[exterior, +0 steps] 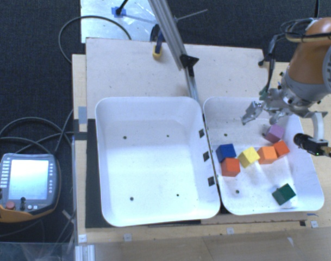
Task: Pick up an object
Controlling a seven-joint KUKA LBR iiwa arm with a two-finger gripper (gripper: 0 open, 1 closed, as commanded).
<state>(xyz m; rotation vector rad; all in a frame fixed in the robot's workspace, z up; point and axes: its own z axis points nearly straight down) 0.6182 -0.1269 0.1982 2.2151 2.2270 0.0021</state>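
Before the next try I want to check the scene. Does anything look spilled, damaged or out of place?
Nothing stands out. The blocks all lie inside the right bin: blue, red-orange, yellow, two orange, purple and green. The end effector hovers above that bin.

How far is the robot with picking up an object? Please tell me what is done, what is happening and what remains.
Done: nothing is lifted; the blue cube, yellow cube and green cube lie in the right bin. In hand: the gripper hangs above that bin, near the purple cube. Left: descending, gripping and lifting one.
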